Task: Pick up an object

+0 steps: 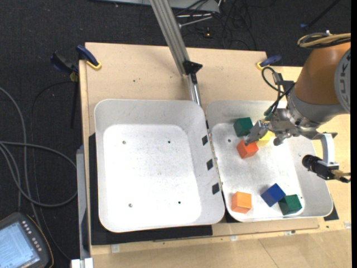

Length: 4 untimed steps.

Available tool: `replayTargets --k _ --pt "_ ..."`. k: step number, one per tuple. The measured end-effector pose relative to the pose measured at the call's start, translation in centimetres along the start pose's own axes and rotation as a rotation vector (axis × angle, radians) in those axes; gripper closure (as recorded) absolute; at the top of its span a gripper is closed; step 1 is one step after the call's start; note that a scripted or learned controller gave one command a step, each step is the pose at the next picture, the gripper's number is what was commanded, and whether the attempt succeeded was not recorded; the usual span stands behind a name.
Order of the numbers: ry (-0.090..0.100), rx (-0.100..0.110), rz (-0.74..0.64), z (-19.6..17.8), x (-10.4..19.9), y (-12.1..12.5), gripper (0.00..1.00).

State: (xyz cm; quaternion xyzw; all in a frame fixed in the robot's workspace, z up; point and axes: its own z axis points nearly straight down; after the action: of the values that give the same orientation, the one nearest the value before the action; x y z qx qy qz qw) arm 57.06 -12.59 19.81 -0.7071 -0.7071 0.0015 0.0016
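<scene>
Gripper low in right bin, near its far-left part; finger state: cannot tell. Red-orange block right under/at gripper tip, not clearly held; yellow block partly hidden behind gripper; green block just beside, toward far edge. Near edge of right bin: orange block, blue block touching dark green block. Left bin alongside.
</scene>
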Motion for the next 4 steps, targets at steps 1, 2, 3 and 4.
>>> replayTargets --k 1,2,3,4 --pt "0.000 0.000 0.001 4.3 0.0 0.0 0.00" --pt "0.000 0.001 0.001 9.7 0.0 -0.1 0.00" --pt "-0.001 -0.006 0.002 8.3 -0.1 0.1 1.00" --pt "-0.002 -0.011 0.002 2.3 -0.9 0.0 1.00"
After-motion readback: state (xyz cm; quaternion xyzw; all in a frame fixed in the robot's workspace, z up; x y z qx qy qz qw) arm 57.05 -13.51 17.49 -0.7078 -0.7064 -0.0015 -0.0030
